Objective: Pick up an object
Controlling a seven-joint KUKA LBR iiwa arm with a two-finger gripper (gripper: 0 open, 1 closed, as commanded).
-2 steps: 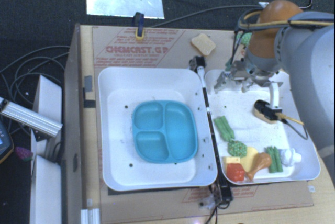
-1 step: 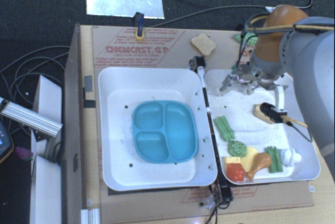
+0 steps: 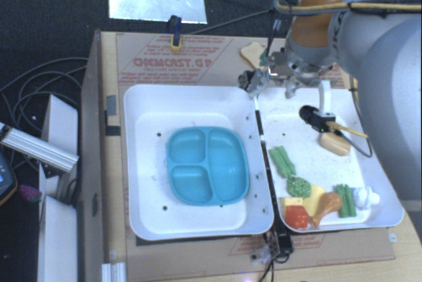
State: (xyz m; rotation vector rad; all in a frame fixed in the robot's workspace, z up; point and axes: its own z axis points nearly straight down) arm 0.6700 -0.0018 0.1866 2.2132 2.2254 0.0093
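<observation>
Camera view: we find the gripper [image 3: 271,80] at the right bin's [image 3: 290,132] far rim, clenched or released we cannot tell, while the bread roll [image 3: 335,143] and green beans [image 3: 282,161] lie inside, unpicked.

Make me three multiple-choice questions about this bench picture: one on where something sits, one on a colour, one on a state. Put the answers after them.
1. Where is the divided plate?
A. in the bin on the view's left
B. in the bin on the view's right
C. on the cardboard behind the bins

2. What colour is the plate?
A. red
B. yellow
C. blue

3. How does the plate lie?
A. upside down
B. flat and face up
C. on edge against a bin wall

Answers:
1 A, since it rests on that bin's floor.
2 C, since its whole surface is light blue.
3 B, since its open compartments face the camera.
</observation>
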